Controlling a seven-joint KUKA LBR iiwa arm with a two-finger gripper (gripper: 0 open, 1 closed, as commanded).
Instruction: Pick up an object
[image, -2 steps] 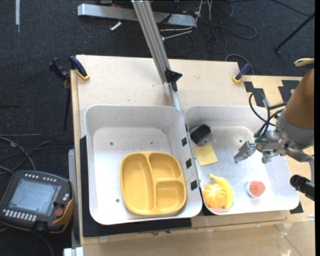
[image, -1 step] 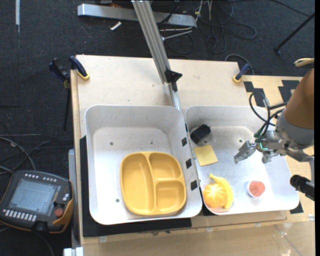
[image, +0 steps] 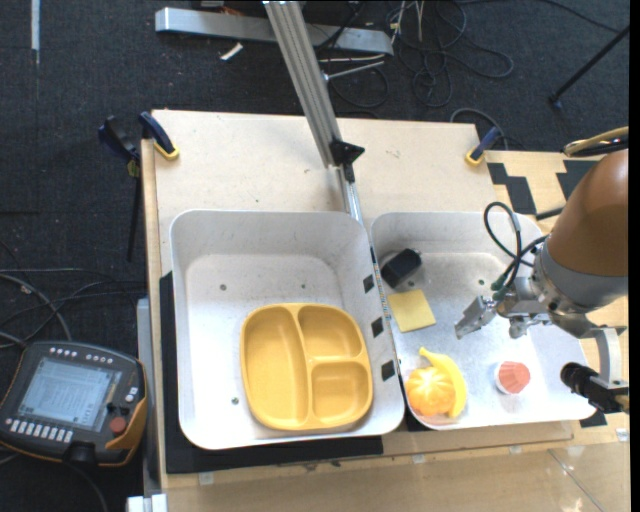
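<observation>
My gripper (image: 495, 324) hangs over the right bin (image: 470, 262), its fingers apart with nothing between them. A flat yellow square (image: 412, 310) lies to its left. A black block (image: 401, 267) sits further back, near the bin's left wall. A small red and white round object (image: 513, 378) rests just in front of the gripper. An orange and yellow fruit-like toy (image: 437, 388) lies at the bin's front left corner. The left bin (image: 200, 262) holds a yellow divided plate (image: 305, 365).
A slanted metal pole (image: 312, 85) runs from the back down to the gap between the bins. Cables (image: 503, 235) loop off the arm over the right bin's back edge. A teach pendant (image: 68, 400) lies on the floor at the left.
</observation>
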